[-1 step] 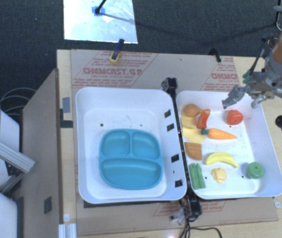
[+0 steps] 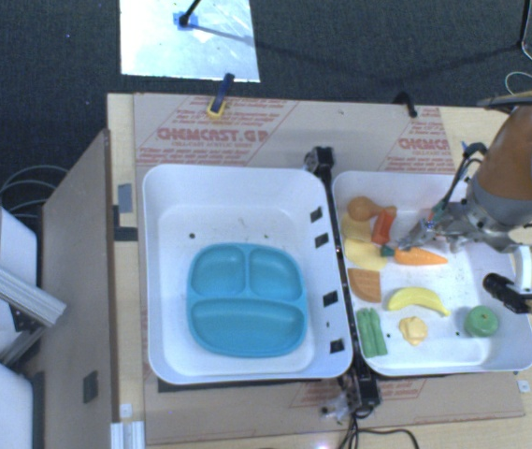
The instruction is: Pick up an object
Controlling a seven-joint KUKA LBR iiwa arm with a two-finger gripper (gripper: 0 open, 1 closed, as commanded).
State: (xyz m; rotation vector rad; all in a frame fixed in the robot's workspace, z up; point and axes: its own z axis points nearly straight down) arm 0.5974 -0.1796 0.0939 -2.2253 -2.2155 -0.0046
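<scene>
one carrot [image 2: 421, 258] just beneath the pincer [image 2: 426, 229]

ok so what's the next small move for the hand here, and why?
Probably a short drop straight onto the carrot. The hand sits in the right bin, just above the carrot's upper edge, near the red piece, and nothing shows between its fingers. The carrot has open floor on its right, so it looks like the easiest pick. Finger state is unclear.
</scene>
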